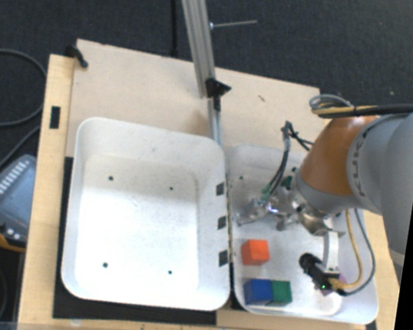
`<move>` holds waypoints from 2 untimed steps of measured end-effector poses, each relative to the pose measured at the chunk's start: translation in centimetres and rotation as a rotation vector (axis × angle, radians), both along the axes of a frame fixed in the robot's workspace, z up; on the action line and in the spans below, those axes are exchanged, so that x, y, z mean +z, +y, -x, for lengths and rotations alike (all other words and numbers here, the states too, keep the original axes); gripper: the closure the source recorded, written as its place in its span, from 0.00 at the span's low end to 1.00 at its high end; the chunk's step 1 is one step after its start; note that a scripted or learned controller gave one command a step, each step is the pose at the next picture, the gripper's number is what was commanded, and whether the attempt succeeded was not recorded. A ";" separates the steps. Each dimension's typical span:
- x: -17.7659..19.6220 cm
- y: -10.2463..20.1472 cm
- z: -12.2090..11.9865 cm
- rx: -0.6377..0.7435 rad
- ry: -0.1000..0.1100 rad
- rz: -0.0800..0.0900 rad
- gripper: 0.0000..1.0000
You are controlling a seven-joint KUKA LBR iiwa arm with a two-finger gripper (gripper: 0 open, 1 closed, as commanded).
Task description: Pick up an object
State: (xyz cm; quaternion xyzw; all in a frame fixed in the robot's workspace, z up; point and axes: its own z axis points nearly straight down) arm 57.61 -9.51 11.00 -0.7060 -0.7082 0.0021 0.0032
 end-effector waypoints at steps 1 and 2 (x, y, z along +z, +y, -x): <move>-1.3 0.6 3.7 -0.005 -0.012 0.004 0.00; -1.2 0.8 5.6 -0.007 -0.014 0.006 0.00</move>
